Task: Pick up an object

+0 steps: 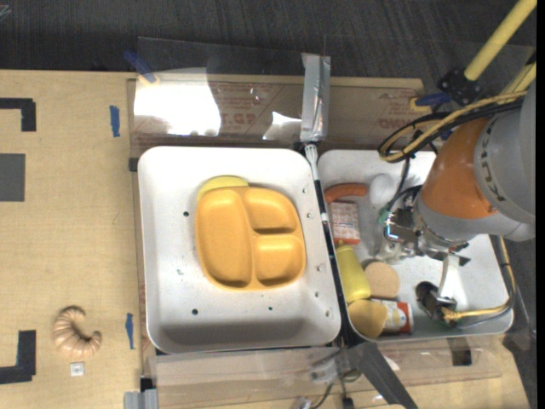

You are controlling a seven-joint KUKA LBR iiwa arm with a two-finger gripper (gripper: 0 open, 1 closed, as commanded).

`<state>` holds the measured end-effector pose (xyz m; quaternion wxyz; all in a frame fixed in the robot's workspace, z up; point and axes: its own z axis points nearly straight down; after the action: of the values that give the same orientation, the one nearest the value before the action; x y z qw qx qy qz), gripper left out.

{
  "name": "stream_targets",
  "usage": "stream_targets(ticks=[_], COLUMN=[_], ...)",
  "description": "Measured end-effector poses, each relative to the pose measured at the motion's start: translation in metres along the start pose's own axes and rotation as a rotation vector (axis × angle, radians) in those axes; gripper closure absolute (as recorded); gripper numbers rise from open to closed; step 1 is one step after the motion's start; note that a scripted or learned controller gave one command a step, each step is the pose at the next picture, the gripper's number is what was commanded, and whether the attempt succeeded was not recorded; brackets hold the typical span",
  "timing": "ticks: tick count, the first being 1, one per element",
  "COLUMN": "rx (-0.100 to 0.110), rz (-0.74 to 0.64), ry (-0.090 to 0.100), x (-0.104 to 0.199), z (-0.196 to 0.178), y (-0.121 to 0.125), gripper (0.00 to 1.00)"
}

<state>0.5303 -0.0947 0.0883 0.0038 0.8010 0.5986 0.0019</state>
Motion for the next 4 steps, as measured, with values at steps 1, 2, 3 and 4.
stream_targets(ticks=[1, 2, 3, 4], rx=[0.006, 0.004, 0.000, 0.001], rz=[0.052, -0.336, -0.419, -0.682], ry=[0.003, 0.004, 0.004, 0.002], x=[-0.007, 0.062, 0.052, 0.015], z=[-0.001, -0.098, -0.368, -0.397], y=[-0.019, -0.052, -0.052, -0.049], gripper=[1.00, 1.00, 1.00, 1.00])
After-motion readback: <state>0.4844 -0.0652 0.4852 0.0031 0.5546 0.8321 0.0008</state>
